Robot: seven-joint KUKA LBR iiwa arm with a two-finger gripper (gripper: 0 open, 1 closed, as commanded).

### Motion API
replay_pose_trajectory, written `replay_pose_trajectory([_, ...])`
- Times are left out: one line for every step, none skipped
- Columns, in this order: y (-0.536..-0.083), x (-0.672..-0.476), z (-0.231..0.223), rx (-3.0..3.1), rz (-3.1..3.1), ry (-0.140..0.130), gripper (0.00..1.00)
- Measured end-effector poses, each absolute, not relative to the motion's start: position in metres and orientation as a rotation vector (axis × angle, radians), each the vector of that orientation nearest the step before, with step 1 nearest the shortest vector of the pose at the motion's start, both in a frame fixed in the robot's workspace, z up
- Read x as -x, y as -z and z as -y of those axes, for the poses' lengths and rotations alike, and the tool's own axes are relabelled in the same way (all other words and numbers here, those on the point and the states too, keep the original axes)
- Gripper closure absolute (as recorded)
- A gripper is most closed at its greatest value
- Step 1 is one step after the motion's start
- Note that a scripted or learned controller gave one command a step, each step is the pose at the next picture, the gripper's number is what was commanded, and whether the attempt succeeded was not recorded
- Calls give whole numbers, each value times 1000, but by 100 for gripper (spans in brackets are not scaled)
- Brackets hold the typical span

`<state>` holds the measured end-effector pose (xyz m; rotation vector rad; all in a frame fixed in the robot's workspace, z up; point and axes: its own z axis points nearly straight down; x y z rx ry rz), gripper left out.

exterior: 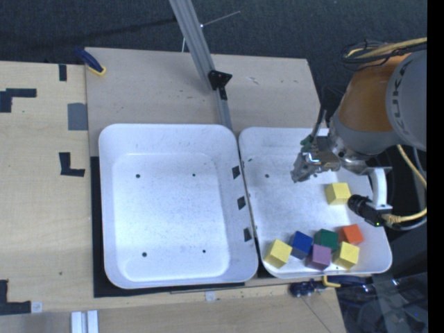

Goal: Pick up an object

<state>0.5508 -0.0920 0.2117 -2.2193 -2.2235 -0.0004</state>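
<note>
Several small cubes lie in the right bin point(277, 151). A yellow cube point(338, 193) sits alone near the bin's right side. Along the front wall rest a yellow cube point(279, 252), a blue cube point(301, 243), a green cube point(325, 239), a purple cube point(320, 255), an orange cube point(352, 234) and another yellow cube point(347, 255). My gripper point(303, 171) hangs over the bin's middle, left of the lone yellow cube and apart from it. Nothing shows between its fingers.
The left bin point(166, 207) sits beside the right one, sharing a middle wall. A slanted metal pole point(198, 44) crosses the bench from the top. Cables and a black fitting point(368, 210) hang off the arm's wrist at the right bin's edge.
</note>
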Motion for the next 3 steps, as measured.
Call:
replay_pose_trajectory([-226, -557, 38, 2212, 2228, 3, 100])
replay_pose_trajectory([-218, -563, -20, 2211, 2228, -1, 100])
replay_pose_trajectory([-214, -576, -74, 2211, 2228, 0, 100])
